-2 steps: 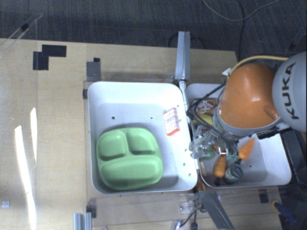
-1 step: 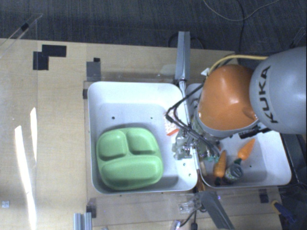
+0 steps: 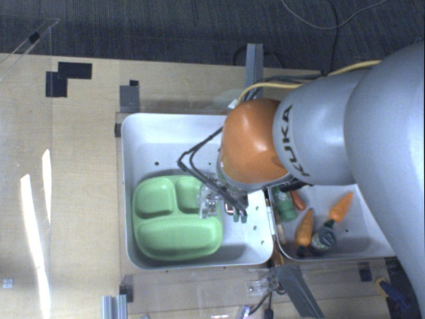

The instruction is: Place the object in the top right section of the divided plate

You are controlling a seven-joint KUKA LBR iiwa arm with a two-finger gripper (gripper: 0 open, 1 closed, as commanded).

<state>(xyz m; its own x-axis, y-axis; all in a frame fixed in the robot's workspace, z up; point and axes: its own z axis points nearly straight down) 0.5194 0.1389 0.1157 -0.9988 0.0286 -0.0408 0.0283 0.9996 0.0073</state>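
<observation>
A green divided plate point(image 3: 174, 230) lies in the left white bin point(image 3: 156, 141), with two small sections at the top and one long section below. My gripper point(image 3: 222, 206) hangs under the orange wrist band, at the right edge of the plate's top right section point(image 3: 188, 193). The wrist covers what lies directly beneath the gripper, and I can make out no object in that section.
The right bin point(image 3: 358, 248) holds two orange carrots point(image 3: 340, 207) point(image 3: 305, 226), a green can point(image 3: 285, 206) and a dark bottle-like item point(image 3: 323, 238). The big grey arm covers most of that bin. A wall divides the two bins next to the gripper.
</observation>
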